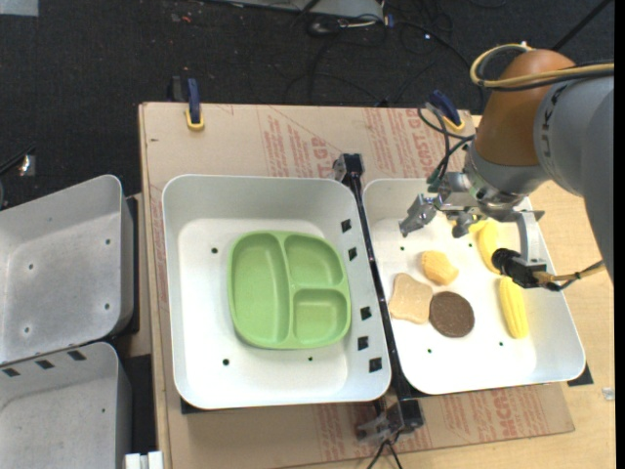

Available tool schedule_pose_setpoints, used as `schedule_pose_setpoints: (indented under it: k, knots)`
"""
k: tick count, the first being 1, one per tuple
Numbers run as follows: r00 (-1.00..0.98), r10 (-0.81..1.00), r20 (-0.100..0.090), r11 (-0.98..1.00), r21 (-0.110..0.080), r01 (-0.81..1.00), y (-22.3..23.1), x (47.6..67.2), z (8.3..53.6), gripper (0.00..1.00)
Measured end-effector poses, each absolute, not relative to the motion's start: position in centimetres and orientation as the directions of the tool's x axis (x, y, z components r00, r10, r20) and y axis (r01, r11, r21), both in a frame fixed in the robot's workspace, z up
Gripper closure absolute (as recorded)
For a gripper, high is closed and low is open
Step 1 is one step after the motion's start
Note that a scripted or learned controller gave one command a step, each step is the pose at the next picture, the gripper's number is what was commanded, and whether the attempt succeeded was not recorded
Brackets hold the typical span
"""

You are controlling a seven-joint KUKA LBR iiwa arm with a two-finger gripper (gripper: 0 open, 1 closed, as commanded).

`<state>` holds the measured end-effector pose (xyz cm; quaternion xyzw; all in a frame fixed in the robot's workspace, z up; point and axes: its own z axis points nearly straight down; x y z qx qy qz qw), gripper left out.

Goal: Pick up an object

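Over the right bin [562, 355], the open, empty pincer [441, 213] hovers near a yellow corn cob [512, 306] lying lengthwise near-to-far.

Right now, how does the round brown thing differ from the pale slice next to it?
The brown patty is a dark, speckled disc; the toast slice is pale tan with a squarish, rounded outline. The patty looks slightly smaller than the slice. The patty sits nearer the corn cob, the slice nearer the bin divider. Both lie flat in the right bin, edges touching.

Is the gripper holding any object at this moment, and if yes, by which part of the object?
Nothing is held: the gripper hangs above the right bin, apart from the food pieces.
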<state>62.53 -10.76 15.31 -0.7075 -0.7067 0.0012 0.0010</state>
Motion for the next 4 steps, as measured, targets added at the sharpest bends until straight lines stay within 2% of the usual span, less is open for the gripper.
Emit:
schedule_pose_setpoints:
  k: [1, 2, 4]
  knots:
    - [0.002, 1.0, 0.0, -0.002, -0.004, 1.0, -11.5, 63.1, 10.1, 0.0]
    - [0.002, 1.0, -0.001, -0.002, 0.002, 1.0, -11.5, 63.2, 11.5, 1.0]
    - [-0.002, 1.0, -0.001, 0.002, 0.005, 1.0, -12.0, 62.7, 22.7, 1.0]
